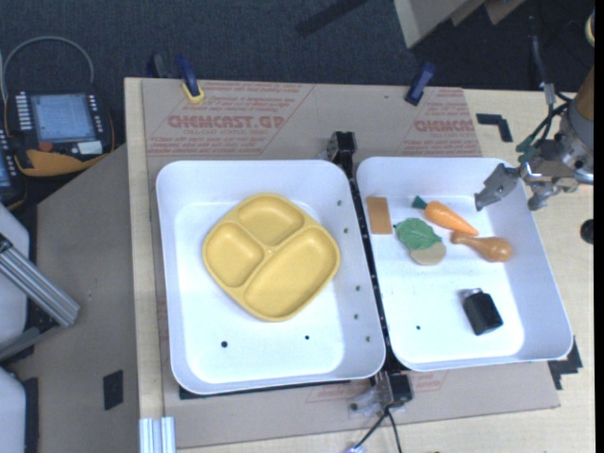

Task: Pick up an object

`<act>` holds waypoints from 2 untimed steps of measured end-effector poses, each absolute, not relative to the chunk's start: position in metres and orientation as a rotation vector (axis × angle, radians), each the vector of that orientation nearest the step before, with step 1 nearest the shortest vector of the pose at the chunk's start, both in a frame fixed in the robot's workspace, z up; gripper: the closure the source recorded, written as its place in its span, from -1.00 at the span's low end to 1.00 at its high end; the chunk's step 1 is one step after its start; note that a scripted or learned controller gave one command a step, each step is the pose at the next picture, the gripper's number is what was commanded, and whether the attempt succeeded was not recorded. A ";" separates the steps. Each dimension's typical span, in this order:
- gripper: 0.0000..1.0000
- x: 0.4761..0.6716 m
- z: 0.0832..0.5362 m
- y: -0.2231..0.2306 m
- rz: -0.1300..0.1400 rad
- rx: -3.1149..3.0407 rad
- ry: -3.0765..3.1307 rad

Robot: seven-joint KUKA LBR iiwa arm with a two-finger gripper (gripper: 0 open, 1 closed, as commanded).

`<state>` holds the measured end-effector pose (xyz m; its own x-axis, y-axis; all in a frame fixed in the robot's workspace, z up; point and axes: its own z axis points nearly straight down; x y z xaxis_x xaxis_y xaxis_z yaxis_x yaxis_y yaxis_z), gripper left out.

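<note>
So the pincer is hanging over the right bin's upper right corner, nothing between its fingers, and honestly I can't tell if they're spread or closed from this angle. All the small stuff sits in that right bin: a carrot closest to the pincer, a brown drumstick-looking thing just below it, a green lump on a tan disc, a tan block by the left wall, and a black box lower down, apart from the rest. The left bin has a yellow divided plate sitting flat.
</note>
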<state>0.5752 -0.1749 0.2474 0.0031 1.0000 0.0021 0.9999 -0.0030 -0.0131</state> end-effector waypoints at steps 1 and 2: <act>-1.00 0.578 0.255 -0.174 0.000 -2.222 -2.222; -1.00 0.568 0.207 -0.174 0.005 -2.218 -2.217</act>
<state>0.5681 -0.1744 0.2071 0.0004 1.0000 0.0016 1.0000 -0.0004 -0.0063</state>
